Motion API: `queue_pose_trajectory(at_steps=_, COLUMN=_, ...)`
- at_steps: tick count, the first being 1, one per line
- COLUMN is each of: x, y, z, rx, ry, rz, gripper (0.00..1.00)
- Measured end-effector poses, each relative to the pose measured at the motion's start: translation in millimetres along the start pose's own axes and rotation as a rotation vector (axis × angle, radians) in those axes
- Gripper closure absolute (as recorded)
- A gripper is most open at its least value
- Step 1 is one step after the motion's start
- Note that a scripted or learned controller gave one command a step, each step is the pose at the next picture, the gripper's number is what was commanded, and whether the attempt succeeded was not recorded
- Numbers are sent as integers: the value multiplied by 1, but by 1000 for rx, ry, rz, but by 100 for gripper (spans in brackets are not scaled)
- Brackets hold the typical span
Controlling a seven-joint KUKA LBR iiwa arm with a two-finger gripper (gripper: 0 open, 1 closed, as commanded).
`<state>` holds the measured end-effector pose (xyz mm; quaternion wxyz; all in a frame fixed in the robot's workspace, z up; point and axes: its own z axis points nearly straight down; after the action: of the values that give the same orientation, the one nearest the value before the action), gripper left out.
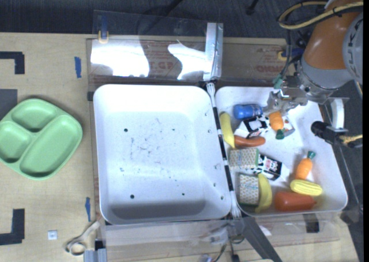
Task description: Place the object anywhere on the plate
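Hand (281,107) hung low over the far part of the right bin (334,157), its metal fingers pointing down at a small orange toy (277,120) with a green end, carrot-like; whether the fingers were spread or closed on it could not be told, since they blurred into the toy from above. That toy seemed the likeliest object for the task, and it lay just right of a blue can (247,110) and just far of a red-orange sausage-shaped piece (251,140). It looked like hollow moulded plastic: light, stiff, smooth and somewhat slippery, not fragile, and apt to roll or squirt out of a pinch on its taper. The safest hold appeared to be across the thick orange middle, fingers square to its long axis, clear of the green tip. Neighbours crowded it closely, so a finger might well have caught the can. The green plate (39,138), three-sectioned, sat on the counter (46,209) well apart to the left, beyond the left bin (155,99), so the carry would have been long. A black-and-white patterned packet (268,166) and a dotted card (243,157) lay nearer in the bin, but their printing was too small to read; no brand or writing was legible anywhere.
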<state>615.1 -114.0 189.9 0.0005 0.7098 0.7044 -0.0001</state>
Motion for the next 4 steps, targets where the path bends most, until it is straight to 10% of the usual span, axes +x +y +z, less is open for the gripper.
queue_pose_trajectory(at_steps=1, x=-27, y=-50, z=-10, rx=0, ry=2, rz=-194, gripper=100)
queue_pose_trajectory(at_steps=2, x=44, y=-12, z=5, rx=-4, ry=0, rz=-433, gripper=100)
queue_pose_trajectory(at_steps=3, x=108, y=-98, z=5, rx=0, ry=2, rz=-536, gripper=100)
queue_pose_trajectory(at_steps=4, x=107, y=-98, z=5, rx=-1, ry=2, rz=-536, gripper=0)
